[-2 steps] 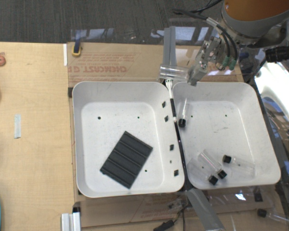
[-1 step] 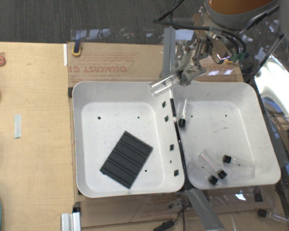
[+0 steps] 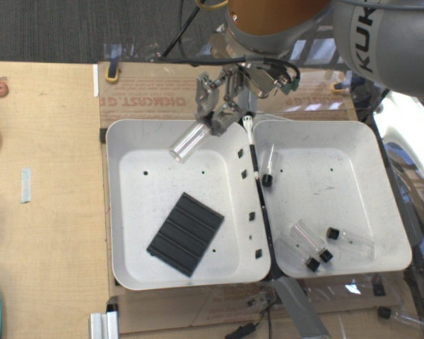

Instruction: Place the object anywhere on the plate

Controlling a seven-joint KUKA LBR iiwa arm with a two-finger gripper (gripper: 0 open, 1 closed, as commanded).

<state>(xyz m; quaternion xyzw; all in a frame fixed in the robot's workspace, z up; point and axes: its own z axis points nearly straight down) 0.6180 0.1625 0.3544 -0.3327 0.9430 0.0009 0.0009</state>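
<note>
Near the left bin's front edge, the plate — dark, ribbed, flat, lying at a slant, well apart from the tube. Farther back, over the bin's rear edge, a clear tube clamped at its upper end in the gripper — probably light, stiff, slick and breakable, best held mid-length across its width. Hard to judge: how firm the pinch, whether capped, and the height above the bin floor.

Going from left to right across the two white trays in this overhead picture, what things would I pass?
Black ridged plate → clear tube held up at the gripper → tube leaning by the divider → loose black-capped tubes at the right tray's near end.
</note>
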